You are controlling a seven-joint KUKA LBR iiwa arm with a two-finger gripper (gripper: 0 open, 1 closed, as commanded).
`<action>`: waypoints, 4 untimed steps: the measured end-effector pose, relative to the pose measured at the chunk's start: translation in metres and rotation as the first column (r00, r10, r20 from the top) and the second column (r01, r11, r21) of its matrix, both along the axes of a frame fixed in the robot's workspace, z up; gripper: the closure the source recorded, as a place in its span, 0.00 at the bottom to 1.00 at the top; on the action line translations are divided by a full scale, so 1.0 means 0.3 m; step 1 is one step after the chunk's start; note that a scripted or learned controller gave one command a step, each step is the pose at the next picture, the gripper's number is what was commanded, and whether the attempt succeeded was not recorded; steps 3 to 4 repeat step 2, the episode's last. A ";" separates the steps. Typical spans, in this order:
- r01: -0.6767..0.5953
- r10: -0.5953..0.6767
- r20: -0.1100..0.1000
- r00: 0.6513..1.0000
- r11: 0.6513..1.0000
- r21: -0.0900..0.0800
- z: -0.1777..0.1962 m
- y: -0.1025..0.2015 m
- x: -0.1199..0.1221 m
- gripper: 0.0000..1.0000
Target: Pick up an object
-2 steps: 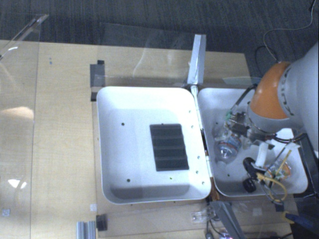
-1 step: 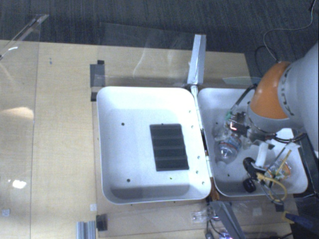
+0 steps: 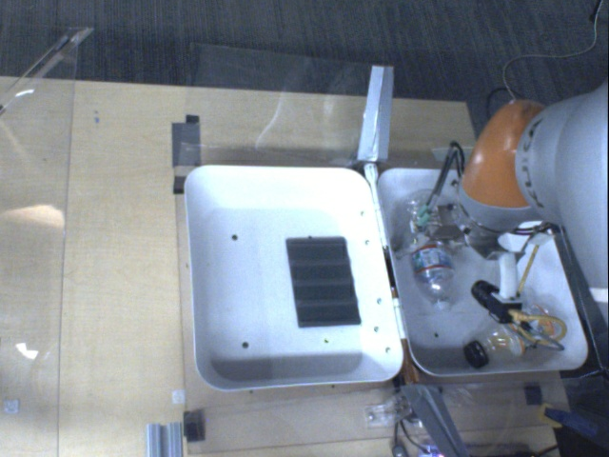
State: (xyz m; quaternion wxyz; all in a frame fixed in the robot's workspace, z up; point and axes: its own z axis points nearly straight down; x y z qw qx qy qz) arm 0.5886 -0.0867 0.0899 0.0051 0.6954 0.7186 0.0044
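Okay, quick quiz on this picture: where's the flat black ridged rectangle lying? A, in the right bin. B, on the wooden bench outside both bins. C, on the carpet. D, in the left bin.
D: the black ridged rectangle lies flat on the floor of the left bin, near its middle, while the arm is over the right bin among the small clutter there.
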 end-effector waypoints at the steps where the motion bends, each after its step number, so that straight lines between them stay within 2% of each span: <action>1: -0.003 0.003 0.007 1.000 1.000 0.000 0.040 0.005 0.007 1.00; 2: -0.324 0.324 -0.006 0.946 0.946 -0.001 0.321 0.231 0.093 1.00; 4: -0.324 0.324 -0.006 0.946 0.946 -0.001 0.321 0.231 0.093 1.00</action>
